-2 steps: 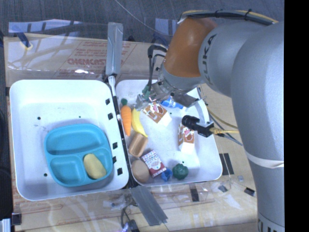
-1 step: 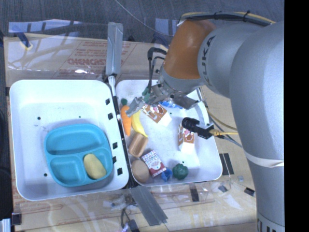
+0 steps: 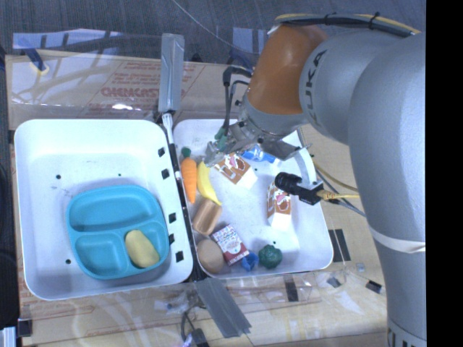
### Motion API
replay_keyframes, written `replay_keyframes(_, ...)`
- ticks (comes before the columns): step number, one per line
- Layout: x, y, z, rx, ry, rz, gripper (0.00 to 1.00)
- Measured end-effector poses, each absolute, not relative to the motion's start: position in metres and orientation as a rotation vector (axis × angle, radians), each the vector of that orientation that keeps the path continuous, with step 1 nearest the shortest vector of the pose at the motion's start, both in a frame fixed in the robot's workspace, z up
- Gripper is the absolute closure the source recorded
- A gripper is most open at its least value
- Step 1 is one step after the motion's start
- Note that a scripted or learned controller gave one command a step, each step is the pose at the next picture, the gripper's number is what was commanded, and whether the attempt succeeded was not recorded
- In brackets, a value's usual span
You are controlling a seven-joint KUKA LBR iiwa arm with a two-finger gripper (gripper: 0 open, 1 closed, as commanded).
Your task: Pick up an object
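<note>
**Arm Over the Crowded Right Bin**

The big grey arm (image 3: 362, 85) comes in from the right. Its orange band sits high over the back of the right bin (image 3: 318, 255). The fingers (image 3: 221, 147) are low at the back left part of that bin, near the wall between the two bins. I cannot tell if they are open or shut, or if they hold anything, because the wrist hides them.

Just under the fingers is a small white carton (image 3: 235, 170) with a red and brown picture. Beside it, to the left, lie a banana (image 3: 207, 183) and a carrot (image 3: 189, 179), side by side, close to the left wall. Below them is a tan block (image 3: 206, 215), then a brown round thing (image 3: 210, 255) in the front left corner. A red and white box (image 3: 230, 243) leans by it, with a blue bit (image 3: 249, 262) and a green ball (image 3: 270, 256) near the front wall. A second carton (image 3: 279, 204) stands near the right wall, next to a black part of the arm.

The things crowd the left and front edges. The middle of the bin floor has some open room.

The left bin (image 3: 43, 150) has lots of bare floor at the back. A blue tray (image 3: 108, 212) sits at its front, with a yellow lemon (image 3: 142, 248) in one part.

Both bins rest on a brown surface (image 3: 94, 85).
</note>
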State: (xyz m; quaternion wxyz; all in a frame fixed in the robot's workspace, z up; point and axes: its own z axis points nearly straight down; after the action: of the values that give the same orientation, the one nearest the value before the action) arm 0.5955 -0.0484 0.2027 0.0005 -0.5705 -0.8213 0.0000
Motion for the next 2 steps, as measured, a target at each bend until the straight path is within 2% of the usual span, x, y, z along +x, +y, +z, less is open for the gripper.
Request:
replay_keyframes(1, 0.595, -0.049, 0.202, -1.791, -2.579, 0.001, 0.00)
replay_keyframes(2, 0.600, -0.217, 0.148, -1.595, -2.704, 0.009, 0.00)
